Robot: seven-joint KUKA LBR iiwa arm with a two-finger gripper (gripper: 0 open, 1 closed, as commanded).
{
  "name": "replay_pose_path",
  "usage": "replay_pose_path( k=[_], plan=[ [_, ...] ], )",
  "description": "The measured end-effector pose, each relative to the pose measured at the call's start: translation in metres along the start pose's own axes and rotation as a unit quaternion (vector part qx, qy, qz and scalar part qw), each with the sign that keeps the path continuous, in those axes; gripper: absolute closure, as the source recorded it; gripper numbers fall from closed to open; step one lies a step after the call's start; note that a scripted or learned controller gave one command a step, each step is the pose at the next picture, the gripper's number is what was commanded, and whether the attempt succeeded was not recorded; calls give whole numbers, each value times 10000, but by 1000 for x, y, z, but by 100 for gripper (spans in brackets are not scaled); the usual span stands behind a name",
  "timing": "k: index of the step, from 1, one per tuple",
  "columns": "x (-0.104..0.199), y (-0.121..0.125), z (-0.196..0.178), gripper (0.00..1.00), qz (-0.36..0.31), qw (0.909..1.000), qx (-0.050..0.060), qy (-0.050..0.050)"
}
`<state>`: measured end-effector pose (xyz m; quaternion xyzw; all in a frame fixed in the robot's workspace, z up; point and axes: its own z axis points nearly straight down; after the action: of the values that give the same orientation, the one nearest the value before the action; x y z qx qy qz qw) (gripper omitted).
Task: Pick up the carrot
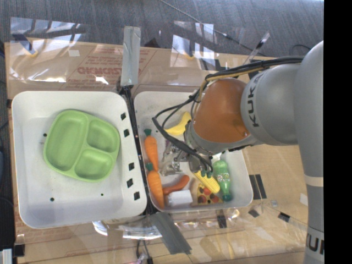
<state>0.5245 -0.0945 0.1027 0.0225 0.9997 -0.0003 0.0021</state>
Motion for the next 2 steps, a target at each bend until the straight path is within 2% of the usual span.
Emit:
replay_pose_path(
  k=[1, 2],
  plan=[
    [44, 63, -90, 100, -2052, 9787, -8, 3],
    [43, 65, -100, 100, -2084, 9780, -7, -5]
  ],
)
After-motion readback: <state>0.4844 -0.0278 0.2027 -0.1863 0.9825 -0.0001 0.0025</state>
